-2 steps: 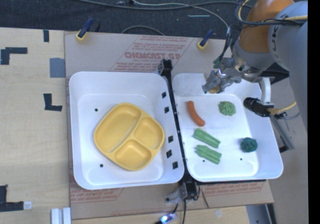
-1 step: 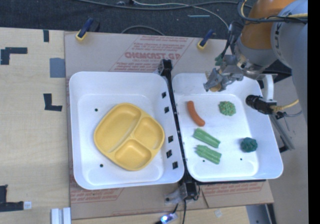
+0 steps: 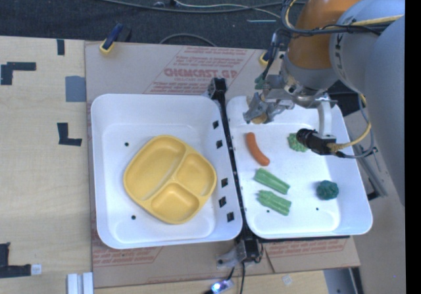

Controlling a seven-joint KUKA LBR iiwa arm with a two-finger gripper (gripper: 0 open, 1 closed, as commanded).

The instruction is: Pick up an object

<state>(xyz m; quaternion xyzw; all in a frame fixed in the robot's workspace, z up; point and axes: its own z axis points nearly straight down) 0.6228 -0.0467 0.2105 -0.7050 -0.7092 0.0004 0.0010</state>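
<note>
Arm (image 3: pixel 348 29) reached in from your right, wrist bent down over the right bin's (image 3: pixel 355 220) far left corner. Gripper (image 3: pixel 258 114) hung just above the carrot (image 3: pixel 257 148); whether it was wide or narrow you could not tell. Nothing sat visibly in it.

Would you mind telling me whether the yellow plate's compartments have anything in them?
Empty. The plate lies flat in the left bin, and all three compartments show bare yellow.

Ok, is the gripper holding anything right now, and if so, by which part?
Nothing is held. The gripper hangs at the right bin's far edge, above the orange carrot, with nothing between its fingers.
</note>
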